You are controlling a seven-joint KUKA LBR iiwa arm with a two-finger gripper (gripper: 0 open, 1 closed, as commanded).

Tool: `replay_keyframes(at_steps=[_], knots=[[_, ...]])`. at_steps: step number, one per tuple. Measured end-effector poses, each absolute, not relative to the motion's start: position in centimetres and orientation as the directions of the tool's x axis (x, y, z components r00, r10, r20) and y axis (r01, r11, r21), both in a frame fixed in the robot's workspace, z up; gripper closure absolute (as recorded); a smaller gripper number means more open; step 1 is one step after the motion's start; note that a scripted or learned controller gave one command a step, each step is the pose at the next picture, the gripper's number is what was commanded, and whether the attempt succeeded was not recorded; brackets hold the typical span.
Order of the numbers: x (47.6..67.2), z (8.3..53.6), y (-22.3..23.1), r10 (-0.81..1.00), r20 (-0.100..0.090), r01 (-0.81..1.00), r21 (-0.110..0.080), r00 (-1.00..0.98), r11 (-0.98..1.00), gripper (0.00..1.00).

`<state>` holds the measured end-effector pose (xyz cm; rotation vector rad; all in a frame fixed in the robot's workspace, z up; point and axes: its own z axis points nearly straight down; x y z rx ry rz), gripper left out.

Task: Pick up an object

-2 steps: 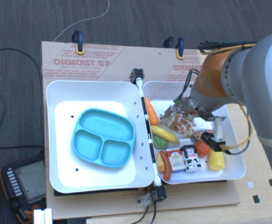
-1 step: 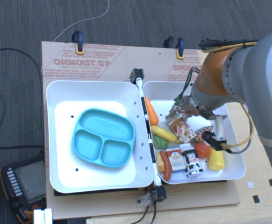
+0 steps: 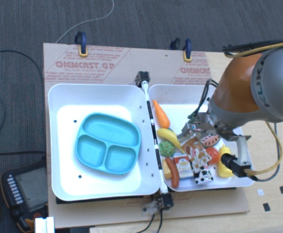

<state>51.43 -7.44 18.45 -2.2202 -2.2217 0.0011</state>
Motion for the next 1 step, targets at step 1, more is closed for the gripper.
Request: replay_keyframes(at_steps=[1], knots=[[48.37, 20.87, -0.85, 1.0, 0.001, 1.0, -0.002, -0.003, 0.003, 1.0]])
